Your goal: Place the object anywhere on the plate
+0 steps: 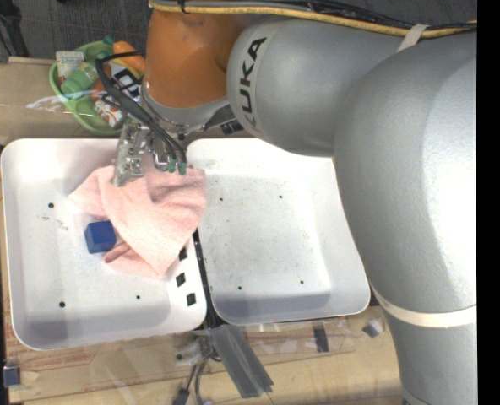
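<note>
One pink cloth, one blue block, two bins.

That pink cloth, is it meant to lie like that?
It looks askew. The pink cloth is crumpled in the left bin, one edge draped over the divide toward the right bin. The gripper sits at its top, a blue block beside it.

Arm: grey KUKA iiwa, enters from the right, reaches across the right bin toward the far edge of the left bin.
Orange band: above the wrist, over the bench's far edge.
Wrist: pointing downward.
Gripper: over the far right part of the left bin, near the divide between bins; cables run alongside.
</note>
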### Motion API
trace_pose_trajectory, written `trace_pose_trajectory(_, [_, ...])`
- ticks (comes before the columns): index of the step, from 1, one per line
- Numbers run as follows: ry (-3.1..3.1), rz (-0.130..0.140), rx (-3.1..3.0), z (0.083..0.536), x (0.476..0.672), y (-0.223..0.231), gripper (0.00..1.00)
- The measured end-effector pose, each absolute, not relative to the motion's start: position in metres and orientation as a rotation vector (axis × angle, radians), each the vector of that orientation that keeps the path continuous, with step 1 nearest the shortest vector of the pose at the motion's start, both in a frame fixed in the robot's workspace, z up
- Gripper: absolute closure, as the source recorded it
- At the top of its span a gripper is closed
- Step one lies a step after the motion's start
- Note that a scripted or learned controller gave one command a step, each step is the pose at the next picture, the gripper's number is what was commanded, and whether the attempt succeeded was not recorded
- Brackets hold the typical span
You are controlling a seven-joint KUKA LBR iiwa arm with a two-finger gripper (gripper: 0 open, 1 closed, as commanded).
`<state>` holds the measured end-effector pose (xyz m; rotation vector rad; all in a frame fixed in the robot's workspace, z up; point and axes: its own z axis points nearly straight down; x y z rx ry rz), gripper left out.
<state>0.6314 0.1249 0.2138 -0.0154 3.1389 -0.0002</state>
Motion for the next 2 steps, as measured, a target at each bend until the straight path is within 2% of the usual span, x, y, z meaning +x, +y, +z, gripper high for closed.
trace_pose_trajectory(1, [3.141,-0.001,-0.014,0.2264,0.6261,0.1753,1.0])
trace_pose_trajectory(2, [3.141,-0.001,-0.014,0.2265,0.6262,0.1752,0.0])
